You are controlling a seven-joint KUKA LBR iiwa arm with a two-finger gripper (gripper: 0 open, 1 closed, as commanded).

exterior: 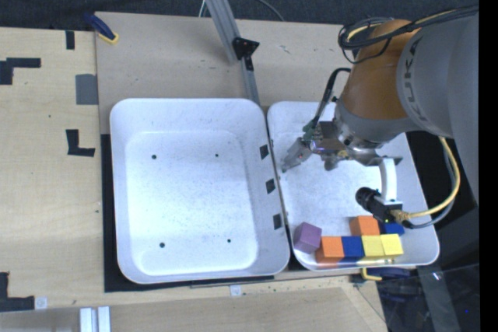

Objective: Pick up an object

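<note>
Looming closest, the grey arm (436, 66) bends over the right bin (311, 117), its gripper (299, 153) low by the bin's left wall, jaws released, grasping nothing. Coloured blocks (359, 243) crowd the front edge beside a purple block (308, 235); bare floor lies between.

Two white bins (191, 109), and six blocks (352, 246): two orange, two blue, one yellow, one purple.

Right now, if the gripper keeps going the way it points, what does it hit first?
The gripper points toward the view's lower left, so it would likely meet the right bin near its left wall. The blocks lie off that line. Depth is unclear.
</note>
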